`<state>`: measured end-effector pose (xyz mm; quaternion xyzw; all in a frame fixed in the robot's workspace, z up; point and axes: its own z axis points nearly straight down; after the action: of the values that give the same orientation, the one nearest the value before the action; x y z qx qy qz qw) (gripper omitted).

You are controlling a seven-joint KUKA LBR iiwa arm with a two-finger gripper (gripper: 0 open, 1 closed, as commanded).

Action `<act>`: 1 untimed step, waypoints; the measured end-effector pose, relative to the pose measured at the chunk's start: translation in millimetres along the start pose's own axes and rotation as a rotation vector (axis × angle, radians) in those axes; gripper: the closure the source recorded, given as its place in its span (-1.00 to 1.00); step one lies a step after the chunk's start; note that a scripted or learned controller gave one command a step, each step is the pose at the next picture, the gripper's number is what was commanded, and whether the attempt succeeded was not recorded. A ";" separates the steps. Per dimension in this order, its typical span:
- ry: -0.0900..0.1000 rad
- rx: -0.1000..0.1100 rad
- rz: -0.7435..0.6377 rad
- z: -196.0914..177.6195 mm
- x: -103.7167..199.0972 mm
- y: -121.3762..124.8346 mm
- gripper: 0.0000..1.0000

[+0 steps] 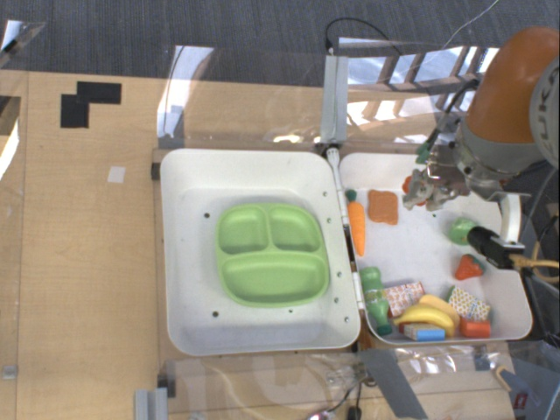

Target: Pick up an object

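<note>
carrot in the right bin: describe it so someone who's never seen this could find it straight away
Of the two white bins, take the right bin, the one crowded with toy food. The carrot lies along that bin's left wall, near the divider, just left of a flat orange-brown square piece. It is the only long, thin, tapered orange item, with a small green top at its far end.

You see 1 arm reaching in from the right side of the camera view, over the far right corner of the bench. Its orange band sits highest in view, with the grey wrist section below it, angled down and to the left. At its tip the gripper hangs over the far part of the right bin, near that bin's back edge. You cannot make out how its 2 fingers stand from this slant.
</note>
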<state>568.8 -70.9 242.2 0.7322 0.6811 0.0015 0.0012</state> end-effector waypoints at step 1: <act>-0.002 0.000 -0.157 17.1 -46.1 28.1 1.00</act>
<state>593.5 -118.9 225.1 0.6765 0.7364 0.0007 0.0018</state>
